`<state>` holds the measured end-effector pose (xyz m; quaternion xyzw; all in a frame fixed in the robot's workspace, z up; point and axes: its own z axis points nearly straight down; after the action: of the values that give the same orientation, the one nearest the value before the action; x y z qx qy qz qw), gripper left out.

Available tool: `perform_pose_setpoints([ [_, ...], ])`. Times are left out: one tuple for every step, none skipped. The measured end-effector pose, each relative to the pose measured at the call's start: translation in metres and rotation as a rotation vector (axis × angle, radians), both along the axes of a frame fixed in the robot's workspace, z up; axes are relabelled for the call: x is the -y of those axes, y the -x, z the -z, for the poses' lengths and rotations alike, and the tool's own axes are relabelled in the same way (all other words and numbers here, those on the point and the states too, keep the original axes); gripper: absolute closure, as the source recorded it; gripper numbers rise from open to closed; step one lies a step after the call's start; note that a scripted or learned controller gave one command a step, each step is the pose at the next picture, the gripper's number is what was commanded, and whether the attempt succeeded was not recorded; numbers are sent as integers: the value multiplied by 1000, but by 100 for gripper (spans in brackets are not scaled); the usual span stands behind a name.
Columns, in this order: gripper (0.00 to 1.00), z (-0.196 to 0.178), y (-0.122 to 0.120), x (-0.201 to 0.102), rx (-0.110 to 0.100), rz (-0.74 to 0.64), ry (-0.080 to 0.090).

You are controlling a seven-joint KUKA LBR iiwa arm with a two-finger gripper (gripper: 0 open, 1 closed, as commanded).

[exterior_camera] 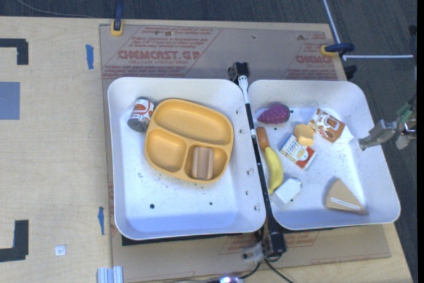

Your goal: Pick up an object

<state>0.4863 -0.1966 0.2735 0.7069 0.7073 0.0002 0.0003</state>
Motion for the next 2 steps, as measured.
perform_pose_setpoints([
  [0, 107, 5, -27, -2, 1, -1],
  [0, 170, 6, -56, 2, 1, 1],
])
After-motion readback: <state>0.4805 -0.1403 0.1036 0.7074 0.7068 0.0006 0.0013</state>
